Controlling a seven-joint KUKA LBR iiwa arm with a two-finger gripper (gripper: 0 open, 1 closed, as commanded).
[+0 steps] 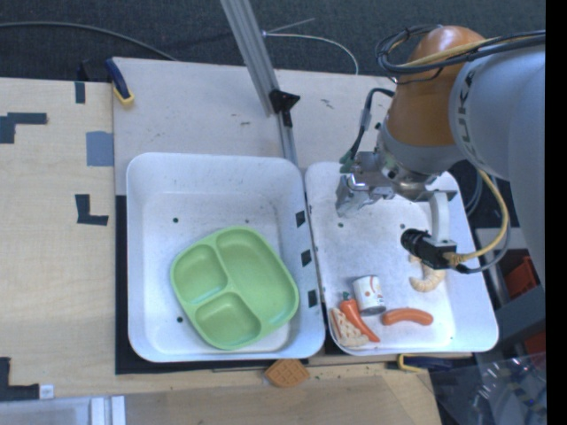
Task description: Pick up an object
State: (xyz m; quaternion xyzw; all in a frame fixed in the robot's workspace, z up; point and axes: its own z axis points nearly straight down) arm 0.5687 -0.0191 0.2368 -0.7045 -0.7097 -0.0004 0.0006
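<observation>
I see a matt green plastic tray (234, 287) in the left white bin (151, 184), whose plastic looks scuffed and speckled. The tabletop (44, 202) reads as pale wood grain, the pole (250, 42) as brushed metal.

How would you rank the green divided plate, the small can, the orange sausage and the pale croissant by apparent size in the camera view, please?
1. green divided plate, by far the largest
2-4. orange sausage, small can and pale croissant look too alike to rank
</observation>
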